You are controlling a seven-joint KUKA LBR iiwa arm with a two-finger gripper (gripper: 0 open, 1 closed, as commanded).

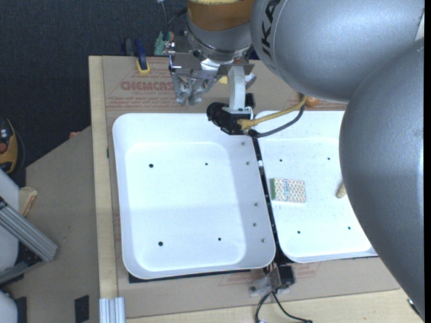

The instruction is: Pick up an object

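White left bin (pixel 135 200) lay open and roomy below the claw (pixel 190 93), which hung past its far rim; its grip state couldn't be told

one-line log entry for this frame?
hand: above far rim of left bin | holding: nothing seen | patterned packet: right bin, near divider | pick: not done
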